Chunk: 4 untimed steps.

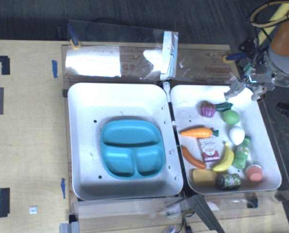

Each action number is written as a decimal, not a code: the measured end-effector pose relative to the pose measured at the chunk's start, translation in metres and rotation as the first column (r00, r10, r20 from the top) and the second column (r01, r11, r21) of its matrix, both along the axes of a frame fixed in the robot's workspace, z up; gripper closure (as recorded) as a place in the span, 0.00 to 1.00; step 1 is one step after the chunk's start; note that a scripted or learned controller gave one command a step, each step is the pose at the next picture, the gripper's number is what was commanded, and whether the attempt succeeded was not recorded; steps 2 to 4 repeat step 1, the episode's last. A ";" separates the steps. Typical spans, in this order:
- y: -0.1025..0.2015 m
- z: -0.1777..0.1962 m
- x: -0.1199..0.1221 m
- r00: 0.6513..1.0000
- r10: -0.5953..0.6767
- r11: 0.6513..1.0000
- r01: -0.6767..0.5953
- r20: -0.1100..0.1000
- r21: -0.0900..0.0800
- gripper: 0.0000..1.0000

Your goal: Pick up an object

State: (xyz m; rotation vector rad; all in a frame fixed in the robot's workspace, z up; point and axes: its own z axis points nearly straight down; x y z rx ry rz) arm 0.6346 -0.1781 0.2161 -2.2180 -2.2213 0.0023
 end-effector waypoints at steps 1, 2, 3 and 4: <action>0.057 -0.006 -0.031 0.991 0.134 0.991 -0.134 0.000 0.001 0.00; 0.057 -0.006 -0.031 0.991 0.134 0.991 -0.134 0.000 0.001 0.00; 0.057 -0.006 -0.031 0.991 0.134 0.991 -0.134 0.000 0.001 0.00; 0.057 -0.006 -0.031 0.991 0.134 0.991 -0.134 0.000 0.001 0.00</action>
